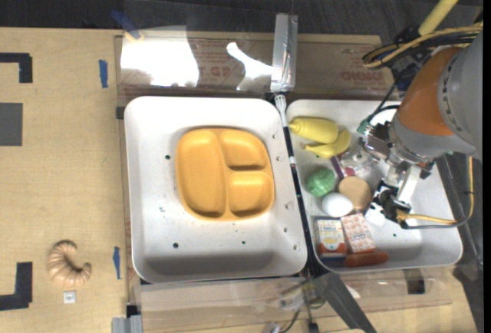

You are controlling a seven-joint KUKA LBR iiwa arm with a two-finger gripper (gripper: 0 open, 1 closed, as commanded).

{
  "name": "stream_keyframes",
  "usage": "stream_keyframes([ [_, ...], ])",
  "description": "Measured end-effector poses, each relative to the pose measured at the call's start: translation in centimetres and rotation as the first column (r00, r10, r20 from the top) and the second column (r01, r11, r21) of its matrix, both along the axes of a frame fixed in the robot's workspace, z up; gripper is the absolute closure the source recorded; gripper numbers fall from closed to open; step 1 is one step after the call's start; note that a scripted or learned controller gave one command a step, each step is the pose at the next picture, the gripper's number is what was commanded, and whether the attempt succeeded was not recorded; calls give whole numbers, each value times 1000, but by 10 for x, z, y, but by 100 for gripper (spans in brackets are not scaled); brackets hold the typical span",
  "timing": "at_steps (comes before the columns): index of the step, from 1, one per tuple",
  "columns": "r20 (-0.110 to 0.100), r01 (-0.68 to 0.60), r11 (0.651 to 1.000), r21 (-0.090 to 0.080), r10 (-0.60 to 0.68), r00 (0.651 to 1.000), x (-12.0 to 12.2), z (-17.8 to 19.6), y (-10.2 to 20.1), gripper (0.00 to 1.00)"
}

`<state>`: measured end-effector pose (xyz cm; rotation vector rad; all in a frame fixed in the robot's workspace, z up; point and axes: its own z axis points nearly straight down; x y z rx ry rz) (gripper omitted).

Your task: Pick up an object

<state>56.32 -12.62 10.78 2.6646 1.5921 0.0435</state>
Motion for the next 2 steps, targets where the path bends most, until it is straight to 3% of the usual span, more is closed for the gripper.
stream_keyframes([
  [1,19,-98,995,-9,98,995,-64,-2,4,0],
  [2,6,-148,989,4,148,989,-61,-2,-4,0],
])
